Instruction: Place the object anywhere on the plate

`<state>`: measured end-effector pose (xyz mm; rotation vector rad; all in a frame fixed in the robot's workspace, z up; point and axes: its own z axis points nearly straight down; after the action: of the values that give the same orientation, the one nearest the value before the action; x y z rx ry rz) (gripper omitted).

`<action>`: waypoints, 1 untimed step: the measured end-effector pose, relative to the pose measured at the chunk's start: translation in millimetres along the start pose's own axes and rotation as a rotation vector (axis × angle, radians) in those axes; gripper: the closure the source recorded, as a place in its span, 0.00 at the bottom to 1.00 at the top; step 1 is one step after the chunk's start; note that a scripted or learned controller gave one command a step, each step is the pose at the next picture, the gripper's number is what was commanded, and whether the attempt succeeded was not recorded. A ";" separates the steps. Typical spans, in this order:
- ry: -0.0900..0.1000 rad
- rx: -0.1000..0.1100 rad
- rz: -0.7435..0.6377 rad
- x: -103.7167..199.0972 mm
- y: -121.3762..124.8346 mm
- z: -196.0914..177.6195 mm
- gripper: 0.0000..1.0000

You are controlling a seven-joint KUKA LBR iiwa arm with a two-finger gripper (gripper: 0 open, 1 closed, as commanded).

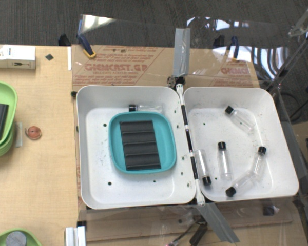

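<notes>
A teal plate (167, 137) with a dark ribbed insert lies in the left white bin (92, 152). Just behind the plate, a clear vial with a black cap (143, 107) lies on the bin floor. The right white bin (277, 137) holds several clear vials with black caps: one at the back (238, 116), one in the middle (224, 159), one by the left wall (201, 168), one at the right (258, 160) and one at the front (241, 183).
Clear plastic sheeting and brown cardboard (123, 65) stand behind the bins. On the wooden bench at the left are a green tray (5, 94), a small orange disc (34, 132) and a white box (13, 57).
</notes>
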<state>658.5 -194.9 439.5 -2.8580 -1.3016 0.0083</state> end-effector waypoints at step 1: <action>0.000 0.000 0.000 0.0 0.0 0.0 0.00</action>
<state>658.5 -194.9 439.5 -2.8580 -1.3016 0.0083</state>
